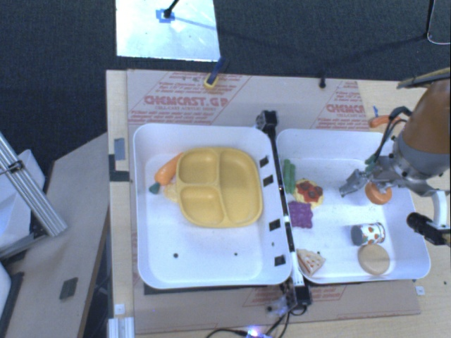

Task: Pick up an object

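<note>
"CHEMCAST GP" is printed on the bench sheet [187,101]; whether the end effector [361,182], over the right bin [331,150], holds anything I cannot tell.

The bench carries 2 white bins: the left bin [155,259] holds a yellow divided tray [215,186] with a toy carrot [166,170] touching its upper left corner. The right bin [331,150] holds a green bean pod [288,174], a pizza slice [309,191], a purple grape bunch [301,215], a sandwich wedge [310,260] at the near edge, a small can [367,233] on its side and a tan round cookie [373,258]. The arm's gripper [366,183] hangs over the right bin's far right part, with an orange object [379,193] just beside it.
</note>
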Controlling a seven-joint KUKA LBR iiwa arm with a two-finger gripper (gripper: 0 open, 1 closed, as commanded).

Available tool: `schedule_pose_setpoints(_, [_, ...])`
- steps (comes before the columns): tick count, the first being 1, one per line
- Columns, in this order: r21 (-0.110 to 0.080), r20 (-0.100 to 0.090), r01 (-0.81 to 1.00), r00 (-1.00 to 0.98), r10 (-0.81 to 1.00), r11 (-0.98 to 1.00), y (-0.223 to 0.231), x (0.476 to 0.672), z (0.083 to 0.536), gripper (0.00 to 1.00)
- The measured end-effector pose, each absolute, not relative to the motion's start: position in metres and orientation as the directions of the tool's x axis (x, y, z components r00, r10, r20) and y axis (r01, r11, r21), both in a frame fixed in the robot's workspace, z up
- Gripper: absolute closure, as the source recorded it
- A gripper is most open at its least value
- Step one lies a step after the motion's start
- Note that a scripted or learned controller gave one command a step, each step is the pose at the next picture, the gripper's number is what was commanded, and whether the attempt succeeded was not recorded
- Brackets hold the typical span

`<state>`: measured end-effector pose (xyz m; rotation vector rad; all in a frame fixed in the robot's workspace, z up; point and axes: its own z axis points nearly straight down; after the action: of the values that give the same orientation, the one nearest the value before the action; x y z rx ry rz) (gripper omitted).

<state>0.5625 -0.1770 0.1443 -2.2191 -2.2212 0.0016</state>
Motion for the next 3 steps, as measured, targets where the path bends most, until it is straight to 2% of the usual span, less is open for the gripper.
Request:
schedule_pose_setpoints(1, [0.003, -0.001, 1.0, -0.003, 1.0, 0.003, -0.179, 0.559, 0.098, 0.0])
schedule_pose_setpoints(2, [0.005, 0.0, 1.0, -0.001, 1.0, 0.001, -0.179, 0.561, 0.088, 0.0])
schedule_pose_setpoints(3, [0.017, -0.01, 1.0, -0.001, 1.0, 0.001, -0.182, 0.564, 0.101, 1.0])
